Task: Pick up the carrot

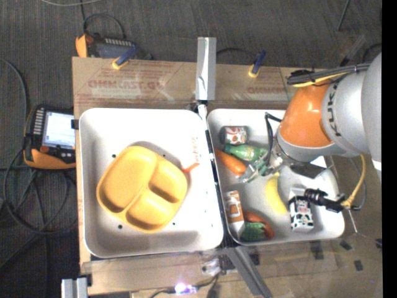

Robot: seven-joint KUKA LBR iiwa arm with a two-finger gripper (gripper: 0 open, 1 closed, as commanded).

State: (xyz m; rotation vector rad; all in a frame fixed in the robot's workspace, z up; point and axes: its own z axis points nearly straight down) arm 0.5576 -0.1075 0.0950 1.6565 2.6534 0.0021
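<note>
One gripper (259,168) hangs beside the carrot (231,162), seemingly apart.

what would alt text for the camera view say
A grey and orange robot arm reaches into the right white bin, its gripper just beside an orange carrot that lies next to a green bottle. The bin also holds a can, a banana and small cartons. The left bin holds a yellow divided plate.

Robot lab: cardboard-backed bench (155,82), teach pendant (53,135), loose floor cables (18,191).
</note>
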